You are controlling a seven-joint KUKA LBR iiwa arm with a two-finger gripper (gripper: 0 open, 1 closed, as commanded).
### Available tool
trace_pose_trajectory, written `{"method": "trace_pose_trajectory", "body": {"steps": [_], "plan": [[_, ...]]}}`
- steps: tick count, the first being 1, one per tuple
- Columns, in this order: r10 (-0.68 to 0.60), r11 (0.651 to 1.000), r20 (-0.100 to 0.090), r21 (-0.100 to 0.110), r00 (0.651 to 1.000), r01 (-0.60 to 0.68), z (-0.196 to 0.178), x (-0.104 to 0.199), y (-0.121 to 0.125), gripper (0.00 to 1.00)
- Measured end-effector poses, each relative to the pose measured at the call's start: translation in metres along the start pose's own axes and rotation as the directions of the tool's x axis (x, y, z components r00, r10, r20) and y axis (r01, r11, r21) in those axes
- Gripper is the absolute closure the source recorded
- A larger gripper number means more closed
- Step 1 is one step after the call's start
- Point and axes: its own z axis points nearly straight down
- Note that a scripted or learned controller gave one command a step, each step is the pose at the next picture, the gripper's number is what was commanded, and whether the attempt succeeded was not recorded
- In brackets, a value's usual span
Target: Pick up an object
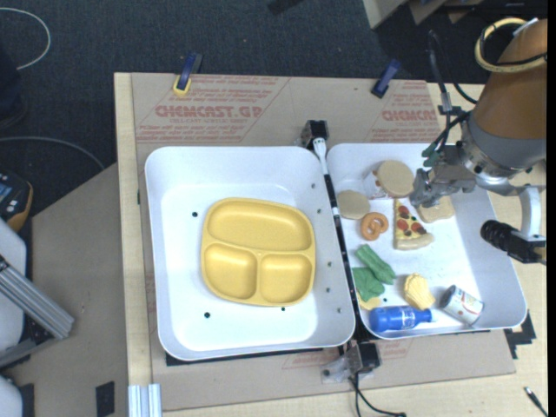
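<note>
Grey two-finger gripper (427,195) low in right shallow white bin (499,276), near its back edge; open or shut, cannot tell. Just beside: triangular pizza-slice toy (410,228), round tan cookie (394,177), small orange pretzel ring (374,226). Bare floor along right wall; yellow three-compartment plastic plate (257,251) alone in left bin (174,302).

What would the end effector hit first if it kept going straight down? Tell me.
Most likely the pale bread-like piece right under the end effector, beside the pizza slice in the right bin. Depth is hard to judge from this slanted view, so it may already be touching.
</note>
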Motion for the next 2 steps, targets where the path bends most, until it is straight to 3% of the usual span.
{"method": "trace_pose_trajectory", "body": {"steps": [1,2], "plan": [[0.000,1.000,0.000,0.002,1.000,0.000,0.008,0.044,-0.027,1.00],[-0.001,1.000,0.000,0.001,1.000,0.001,-0.001,0.091,-0.038,1.00]]}}
